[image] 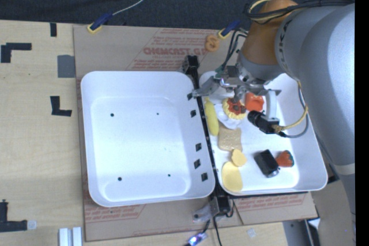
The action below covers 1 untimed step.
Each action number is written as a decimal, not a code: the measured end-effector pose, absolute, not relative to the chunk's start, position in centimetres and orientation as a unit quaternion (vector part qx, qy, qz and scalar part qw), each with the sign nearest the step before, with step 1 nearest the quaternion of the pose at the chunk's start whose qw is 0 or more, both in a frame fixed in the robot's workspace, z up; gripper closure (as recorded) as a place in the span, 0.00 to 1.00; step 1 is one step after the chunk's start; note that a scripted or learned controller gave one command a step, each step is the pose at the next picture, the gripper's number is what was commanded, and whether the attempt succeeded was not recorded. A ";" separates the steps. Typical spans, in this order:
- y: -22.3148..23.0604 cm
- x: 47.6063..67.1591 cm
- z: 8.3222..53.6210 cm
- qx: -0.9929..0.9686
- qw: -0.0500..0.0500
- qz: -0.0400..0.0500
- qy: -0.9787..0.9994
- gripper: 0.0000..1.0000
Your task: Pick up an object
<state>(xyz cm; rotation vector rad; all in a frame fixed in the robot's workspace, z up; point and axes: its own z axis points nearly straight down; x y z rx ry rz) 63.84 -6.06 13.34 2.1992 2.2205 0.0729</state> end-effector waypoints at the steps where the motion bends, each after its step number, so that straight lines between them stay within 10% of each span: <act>1: -6.0 63.8 13.2 0.703 0.007 0.022 0.711 0.00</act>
